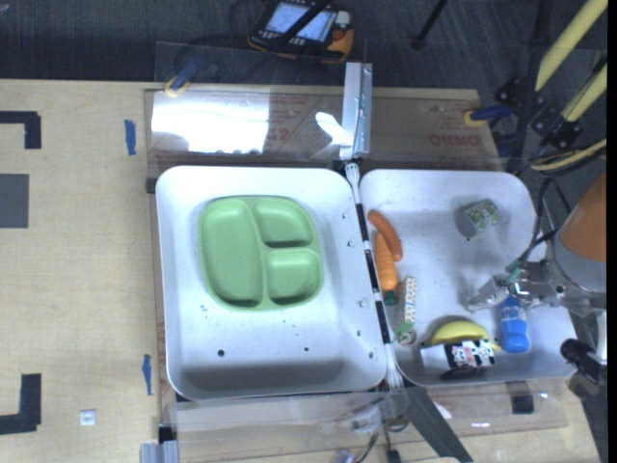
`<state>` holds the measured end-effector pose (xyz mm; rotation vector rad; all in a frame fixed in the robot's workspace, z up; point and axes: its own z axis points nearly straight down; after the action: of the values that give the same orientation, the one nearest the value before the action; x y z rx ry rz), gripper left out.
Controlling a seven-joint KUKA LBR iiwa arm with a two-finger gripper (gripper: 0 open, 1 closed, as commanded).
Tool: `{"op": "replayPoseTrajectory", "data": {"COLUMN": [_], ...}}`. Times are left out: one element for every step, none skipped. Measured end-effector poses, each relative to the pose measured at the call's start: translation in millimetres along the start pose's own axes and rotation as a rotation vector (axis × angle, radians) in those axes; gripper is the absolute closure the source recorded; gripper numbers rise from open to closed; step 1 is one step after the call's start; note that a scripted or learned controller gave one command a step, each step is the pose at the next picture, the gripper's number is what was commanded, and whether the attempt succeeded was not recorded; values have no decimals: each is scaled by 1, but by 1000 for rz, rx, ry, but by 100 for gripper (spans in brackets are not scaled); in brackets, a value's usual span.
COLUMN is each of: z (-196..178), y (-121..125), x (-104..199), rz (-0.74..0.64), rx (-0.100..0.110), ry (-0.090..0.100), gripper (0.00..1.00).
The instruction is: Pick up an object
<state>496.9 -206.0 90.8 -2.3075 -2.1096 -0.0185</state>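
Right bin (439,205) holds a blue bottle (513,330) just below the claw (508,285), grip indiscernible.

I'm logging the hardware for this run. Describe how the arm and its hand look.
The arm enters at the right edge: an orange band over a grey, rounded body. The hand is small, silvery metal with angular parts, above the right bin. Finer detail is too blurred to read.

Bright overhead light, glaring plexiglass (217,123)
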Motion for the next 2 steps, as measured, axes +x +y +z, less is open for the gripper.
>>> {"op": "replayPoseTrajectory", "data": {"z": [3,-39], "y": [15,-22], "x": [42,33], "rz": [-59,-107], "rx": [3,7], "ry": [-18,-15], "gripper": [0,0]}}
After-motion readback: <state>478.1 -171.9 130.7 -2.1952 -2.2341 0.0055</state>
